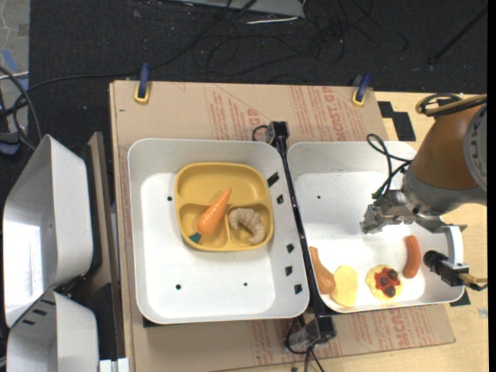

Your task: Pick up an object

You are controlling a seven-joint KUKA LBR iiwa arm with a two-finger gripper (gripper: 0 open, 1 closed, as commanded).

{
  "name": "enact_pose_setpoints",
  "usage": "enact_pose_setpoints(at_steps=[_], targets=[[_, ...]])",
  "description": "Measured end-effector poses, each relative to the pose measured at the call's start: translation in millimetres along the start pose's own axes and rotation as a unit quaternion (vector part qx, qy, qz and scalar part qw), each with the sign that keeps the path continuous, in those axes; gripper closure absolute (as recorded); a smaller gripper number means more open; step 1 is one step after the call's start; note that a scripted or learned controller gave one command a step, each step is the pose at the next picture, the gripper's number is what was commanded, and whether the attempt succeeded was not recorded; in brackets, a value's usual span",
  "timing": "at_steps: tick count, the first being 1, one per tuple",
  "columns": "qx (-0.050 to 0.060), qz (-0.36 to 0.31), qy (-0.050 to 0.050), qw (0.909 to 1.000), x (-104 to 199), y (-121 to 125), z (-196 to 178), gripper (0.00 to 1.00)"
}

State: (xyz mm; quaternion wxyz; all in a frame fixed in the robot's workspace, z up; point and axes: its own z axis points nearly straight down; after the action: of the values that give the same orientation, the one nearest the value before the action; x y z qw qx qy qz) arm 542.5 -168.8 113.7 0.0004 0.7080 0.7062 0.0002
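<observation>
Item: grey arm with an orange band (453, 149), which entered from the right and bent down into the right shallow white bin (341, 165), wrist low over the bin floor. Its two-finger gripper (377, 218) was angled downward and to the left; how far it was parted could not be told, and nothing was seen held in it. Just right of and below the gripper lay a small red-orange sausage (412, 256), apart from it. Below the gripper lay a round pastry with red and dark topping (385, 280), and to its lower left a pale yellow oval slice (346, 284) touching an orange-brown drumstick-shaped piece (320, 269). Well to the gripper's left, in the left white bin (155, 231), sat a yellow divided plastic plate (190, 184) holding an orange toy carrot (214, 211) in one compartment and a pale curled shrimp-like piece (248, 223) in the adjoining one.
</observation>
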Motion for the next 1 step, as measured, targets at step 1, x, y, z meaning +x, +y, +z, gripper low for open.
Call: enact_pose_setpoints(at_steps=[1], targets=[[-0.002,-0.003,-0.001,1.0000,9.7,5.9,-52.7,1.00]])
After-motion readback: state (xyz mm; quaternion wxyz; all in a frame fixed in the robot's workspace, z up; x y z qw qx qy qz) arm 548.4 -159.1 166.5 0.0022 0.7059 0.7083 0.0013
